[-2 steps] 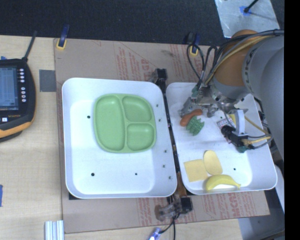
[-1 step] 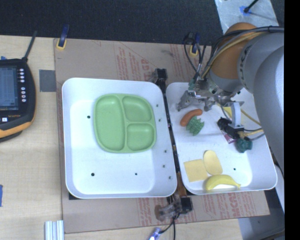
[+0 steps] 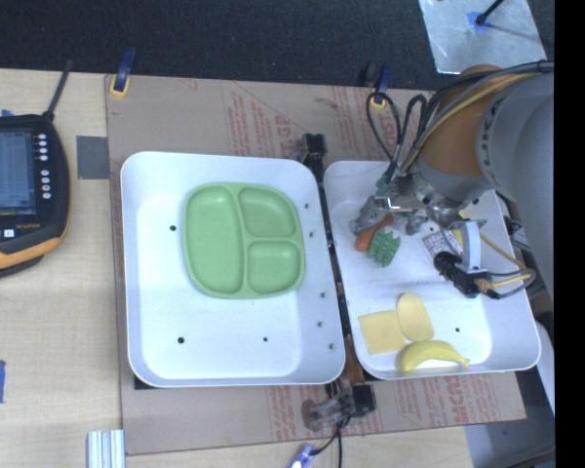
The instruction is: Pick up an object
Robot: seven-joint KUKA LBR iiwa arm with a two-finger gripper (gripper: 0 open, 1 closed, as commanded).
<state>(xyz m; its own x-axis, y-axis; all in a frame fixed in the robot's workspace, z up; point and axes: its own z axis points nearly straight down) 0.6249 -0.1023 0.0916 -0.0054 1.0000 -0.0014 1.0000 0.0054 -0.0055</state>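
Camera view, two bins (image 3: 146, 261), one green plate (image 3: 242, 239), one banana (image 3: 431, 357).

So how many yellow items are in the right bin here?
3, all in the right bin's near half: a flat yellow square, a pale oval piece right beside it, and a banana nearest the front edge. The arm may hide others.

Wooden bench (image 3: 49, 330), dark floor (image 3: 224, 18)

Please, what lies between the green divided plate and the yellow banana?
In the camera view, between the green divided plate and the banana lie bare floor of the left bin, the two bins' adjoining rims, and a flat yellow square piece.
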